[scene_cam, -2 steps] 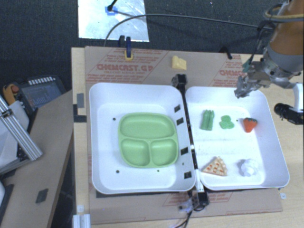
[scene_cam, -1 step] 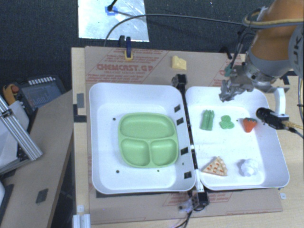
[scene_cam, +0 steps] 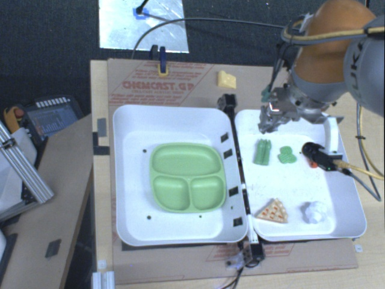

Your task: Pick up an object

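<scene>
Pizza slice (scene_cam: 272,211) front; claw (scene_cam: 268,123) above green stick (scene_cam: 262,152).

The gripper (scene_cam: 269,120) is blurred, so its fingertips cannot be made out. Above and right of it, the arm (scene_cam: 337,47) runs off the picture's edge. Its wrist hides the far right bin's rim (scene_cam: 329,124) behind the gripper.
</scene>
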Robot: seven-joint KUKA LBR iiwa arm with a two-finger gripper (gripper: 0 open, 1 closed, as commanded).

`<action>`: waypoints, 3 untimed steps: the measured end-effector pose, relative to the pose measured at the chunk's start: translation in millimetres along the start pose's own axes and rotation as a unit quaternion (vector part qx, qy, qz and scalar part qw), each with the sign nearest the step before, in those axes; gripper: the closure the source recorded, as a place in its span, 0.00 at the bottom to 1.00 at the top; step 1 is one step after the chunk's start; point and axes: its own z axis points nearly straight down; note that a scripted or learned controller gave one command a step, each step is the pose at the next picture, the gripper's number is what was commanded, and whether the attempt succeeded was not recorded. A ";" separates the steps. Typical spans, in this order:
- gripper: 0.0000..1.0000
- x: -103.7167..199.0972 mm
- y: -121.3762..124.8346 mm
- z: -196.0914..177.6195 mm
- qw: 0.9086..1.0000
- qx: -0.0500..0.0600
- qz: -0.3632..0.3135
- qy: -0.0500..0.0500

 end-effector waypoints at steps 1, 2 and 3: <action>1.00 51.4 -19.1 20.7 1.000 0.001 0.000 0.000; 1.00 90.1 -46.9 25.5 1.000 0.001 0.001 -0.001; 0.00 88.2 -45.8 25.0 1.000 0.000 0.003 -0.001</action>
